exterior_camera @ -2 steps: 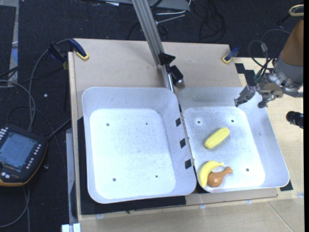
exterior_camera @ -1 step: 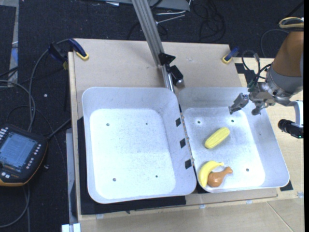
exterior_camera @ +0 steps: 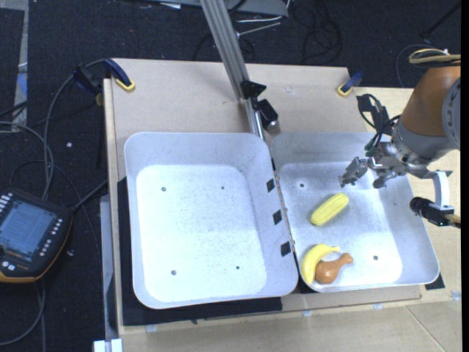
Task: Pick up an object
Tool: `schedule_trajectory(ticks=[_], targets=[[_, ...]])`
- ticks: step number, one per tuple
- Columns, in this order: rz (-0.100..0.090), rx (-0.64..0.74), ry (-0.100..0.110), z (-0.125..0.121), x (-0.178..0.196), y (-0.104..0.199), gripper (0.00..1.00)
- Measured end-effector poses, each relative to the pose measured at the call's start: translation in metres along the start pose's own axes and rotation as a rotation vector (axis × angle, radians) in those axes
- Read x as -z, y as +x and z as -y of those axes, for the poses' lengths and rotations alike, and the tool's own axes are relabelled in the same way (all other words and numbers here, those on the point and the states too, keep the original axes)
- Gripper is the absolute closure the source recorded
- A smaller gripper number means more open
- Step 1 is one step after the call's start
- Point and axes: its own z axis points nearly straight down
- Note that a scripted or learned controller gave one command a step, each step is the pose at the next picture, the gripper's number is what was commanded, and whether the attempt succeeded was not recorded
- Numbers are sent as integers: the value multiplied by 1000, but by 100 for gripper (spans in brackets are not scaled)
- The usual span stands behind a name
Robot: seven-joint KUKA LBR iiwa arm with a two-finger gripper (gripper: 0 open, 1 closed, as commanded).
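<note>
Banana (exterior_camera: pixel 314 257) touching drumstick (exterior_camera: pixel 333 267); corn cob (exterior_camera: pixel 329 209) near end effector (exterior_camera: pixel 368 173)

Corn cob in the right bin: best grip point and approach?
Take the corn cob at its middle, from straight above, jaws closing across its short width. It lies flat on the right bin floor, tilted diagonally, with open floor on both long sides. The banana and drumstick sit apart, nearer the front rim.
</note>
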Motion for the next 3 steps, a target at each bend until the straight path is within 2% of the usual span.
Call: schedule_trajectory(ticks=[1, 2, 3], targets=[[0, 0, -1, 0, -33, 1, 0], [1, 1, -5, 0, -21, 0, 100], [2, 1, -9, 0, 37, 9, 100]])
